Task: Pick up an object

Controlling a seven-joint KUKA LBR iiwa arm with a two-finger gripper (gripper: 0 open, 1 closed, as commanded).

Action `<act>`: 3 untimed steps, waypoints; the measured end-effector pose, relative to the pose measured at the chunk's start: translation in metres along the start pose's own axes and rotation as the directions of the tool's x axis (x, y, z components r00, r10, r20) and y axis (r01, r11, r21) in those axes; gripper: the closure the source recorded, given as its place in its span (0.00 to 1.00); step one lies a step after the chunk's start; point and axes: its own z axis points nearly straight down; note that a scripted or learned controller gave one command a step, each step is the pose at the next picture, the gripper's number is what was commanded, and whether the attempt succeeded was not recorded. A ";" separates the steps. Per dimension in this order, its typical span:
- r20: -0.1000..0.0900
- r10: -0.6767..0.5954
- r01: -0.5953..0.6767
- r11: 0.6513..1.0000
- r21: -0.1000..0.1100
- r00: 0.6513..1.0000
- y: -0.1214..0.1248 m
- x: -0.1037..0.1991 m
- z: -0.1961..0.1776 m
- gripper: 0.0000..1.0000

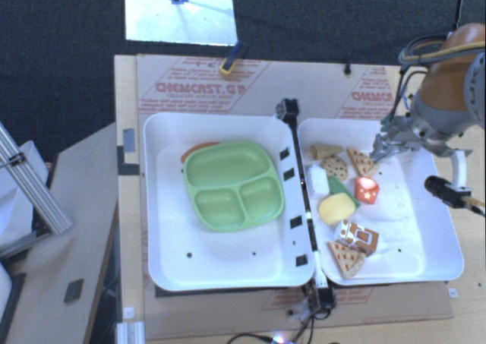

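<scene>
The right bin holds several toy foods. Among them are a red piece, a yellow lemon-like piece, a white block and a brown-and-white box. A waffle triangle lies at the front. Tan wedges and crackers lie at the back. My gripper hangs low over the back of this bin, right beside the tan wedge and just above the red piece. Nothing is seen held in it.
A green divided tray fills much of the left bin, with an orange thing poking out from under its back edge. A black-clipped divider separates the bins. Bare floor shows in the right bin's front right part.
</scene>
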 end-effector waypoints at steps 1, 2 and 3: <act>0.000 -0.003 0.003 1.000 -0.001 1.000 0.002 0.000 -0.043 1.00; 0.000 -0.004 0.004 1.000 -0.001 1.000 0.004 0.000 -0.070 1.00; -0.001 -0.008 0.008 1.000 0.001 1.000 0.008 0.045 -0.072 1.00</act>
